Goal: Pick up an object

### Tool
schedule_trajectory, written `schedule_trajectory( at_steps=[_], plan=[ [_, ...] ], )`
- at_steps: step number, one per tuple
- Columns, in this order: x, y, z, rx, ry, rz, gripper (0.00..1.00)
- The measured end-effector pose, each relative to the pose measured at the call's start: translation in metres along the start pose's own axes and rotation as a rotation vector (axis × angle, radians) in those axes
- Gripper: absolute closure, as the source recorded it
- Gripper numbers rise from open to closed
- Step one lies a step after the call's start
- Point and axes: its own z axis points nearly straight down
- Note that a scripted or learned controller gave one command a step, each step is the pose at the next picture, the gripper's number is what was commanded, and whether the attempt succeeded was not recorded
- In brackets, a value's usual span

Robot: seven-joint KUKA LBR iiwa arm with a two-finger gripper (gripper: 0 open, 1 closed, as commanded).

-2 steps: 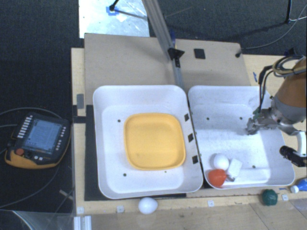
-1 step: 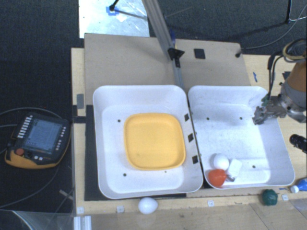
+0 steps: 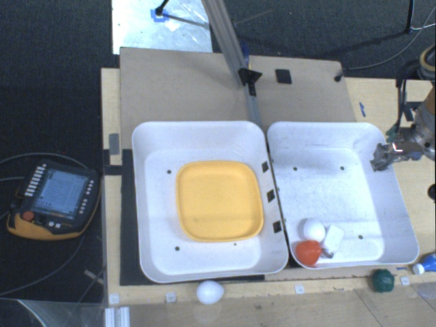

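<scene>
Over the right shallow white plastic bin's (image 3: 354,182) far right rim, the grey two-finger gripper (image 3: 383,157) is hovering, fingers' state unclear, while a small white ball (image 3: 313,229), an orange ball (image 3: 308,252) and a white block (image 3: 333,238) are crowding its near-left corner.

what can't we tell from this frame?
- Gripper, camera view: small and blurred at the right bin's rim; finger state unreadable.
- Arm: cut off by the right edge.
- Small white item beside the white ball and orange ball: too small to identify.
- Blue object: cut off by the right edge.
</scene>
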Motion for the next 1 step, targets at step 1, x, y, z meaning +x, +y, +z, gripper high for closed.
schedule_trajectory(
  at_steps=[1],
  plan=[
    [0.0034,0.0058,-0.044,0.0,0.0,-0.001,1.0]
  ],
)
